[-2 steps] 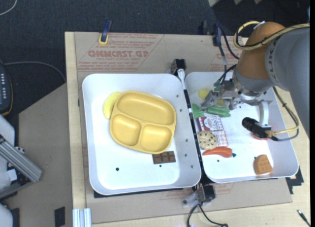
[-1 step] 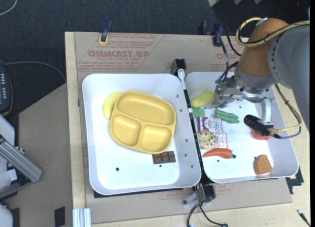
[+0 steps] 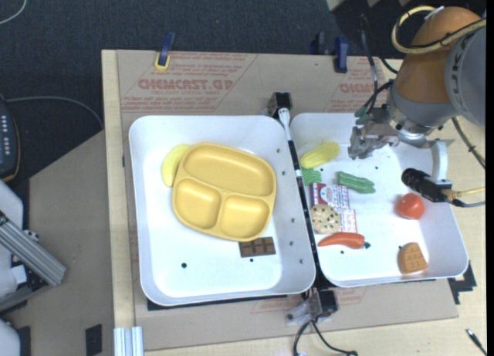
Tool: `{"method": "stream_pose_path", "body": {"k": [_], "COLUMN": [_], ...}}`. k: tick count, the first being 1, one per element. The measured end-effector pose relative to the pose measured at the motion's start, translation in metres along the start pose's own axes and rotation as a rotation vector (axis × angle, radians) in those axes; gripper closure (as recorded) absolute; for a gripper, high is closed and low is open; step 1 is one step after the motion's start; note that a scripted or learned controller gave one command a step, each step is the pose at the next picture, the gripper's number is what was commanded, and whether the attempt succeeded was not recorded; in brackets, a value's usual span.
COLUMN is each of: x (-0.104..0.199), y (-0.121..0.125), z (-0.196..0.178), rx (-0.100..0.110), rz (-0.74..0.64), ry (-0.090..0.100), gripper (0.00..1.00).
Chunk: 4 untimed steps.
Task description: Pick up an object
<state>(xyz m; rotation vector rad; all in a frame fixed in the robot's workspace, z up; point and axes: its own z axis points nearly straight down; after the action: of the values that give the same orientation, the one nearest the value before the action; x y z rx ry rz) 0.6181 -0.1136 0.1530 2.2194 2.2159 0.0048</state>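
Gripper (image 3: 361, 148) low over the right bin (image 3: 440, 266), dark and blurred, grip impossible to tell. Just beside it: yellow banana (image 3: 320, 154), green pod (image 3: 355, 182). Half hidden under the yellow tray (image 3: 224, 191): another yellow piece (image 3: 171, 163).

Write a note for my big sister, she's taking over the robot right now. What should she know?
Claw: hanging over the right bin, near its back, just above the green pepper. Nothing seen between its fingers.
Right bin items: yellow piece, green pepper, snack packet, cookie, red chili, tomato, waffle piece.
Left bin: yellow divided plate, chocolate bar.
Done: nothing picked up yet.
Left: lower, grab one object, lift it.
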Motion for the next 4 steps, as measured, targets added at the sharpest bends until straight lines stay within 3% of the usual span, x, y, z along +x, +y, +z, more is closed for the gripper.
{"method": "stream_pose_path", "body": {"k": [2, 3, 4], "x": [0.003, 0.059, 0.115], "y": [0.009, 0.005, -0.016], "z": [-0.074, -0.069, -0.081], "rx": [0.0, 0.008, 0.008], "rz": [-0.003, -0.007, -0.008], "ry": [0.0, 0.004, 0.005], "gripper": [1.0, 1.0, 1.0]}}
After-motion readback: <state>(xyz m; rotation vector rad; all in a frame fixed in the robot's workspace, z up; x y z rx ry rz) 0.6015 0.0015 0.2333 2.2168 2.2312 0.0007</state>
